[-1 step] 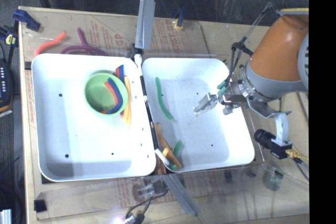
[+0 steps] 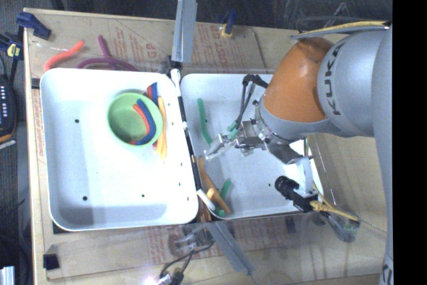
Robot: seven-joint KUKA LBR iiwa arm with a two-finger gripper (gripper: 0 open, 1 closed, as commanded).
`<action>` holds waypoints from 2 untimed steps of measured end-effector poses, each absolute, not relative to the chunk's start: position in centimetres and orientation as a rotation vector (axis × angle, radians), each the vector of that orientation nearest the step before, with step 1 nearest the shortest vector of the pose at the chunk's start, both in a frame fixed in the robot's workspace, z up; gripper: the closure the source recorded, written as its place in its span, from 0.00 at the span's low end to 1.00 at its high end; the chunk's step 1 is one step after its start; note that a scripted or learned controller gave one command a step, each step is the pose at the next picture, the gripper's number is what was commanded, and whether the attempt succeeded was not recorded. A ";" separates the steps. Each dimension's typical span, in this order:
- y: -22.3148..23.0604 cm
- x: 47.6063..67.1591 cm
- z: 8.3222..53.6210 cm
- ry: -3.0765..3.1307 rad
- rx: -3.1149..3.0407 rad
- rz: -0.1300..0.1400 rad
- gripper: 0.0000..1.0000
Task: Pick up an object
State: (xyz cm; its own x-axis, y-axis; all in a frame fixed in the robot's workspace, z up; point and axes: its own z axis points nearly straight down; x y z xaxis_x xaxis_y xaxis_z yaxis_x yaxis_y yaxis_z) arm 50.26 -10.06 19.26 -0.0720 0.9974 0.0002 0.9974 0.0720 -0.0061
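The metal two-finger gripper [image 2: 217, 147], its state impossible to tell, hangs in the right white bin [image 2: 220, 87] beside a slim green stick [image 2: 203, 120] lying lengthwise toward the counter's far edge.

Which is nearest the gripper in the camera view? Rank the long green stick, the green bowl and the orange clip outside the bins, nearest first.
Measured from the gripper, low in the right bin:
1. Long green stick, right bin, just above the gripper.
2. Green bowl, left bin, across the divide.
3. Orange clip, on the bench beyond the left bin's upper left corner, farthest.
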 end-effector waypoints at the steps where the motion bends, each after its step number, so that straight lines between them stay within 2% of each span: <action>1: -13.4 48.3 9.2 -2.330 -2.104 -0.001 0.00; 2: -13.2 48.5 10.4 -2.340 -2.092 -0.004 1.00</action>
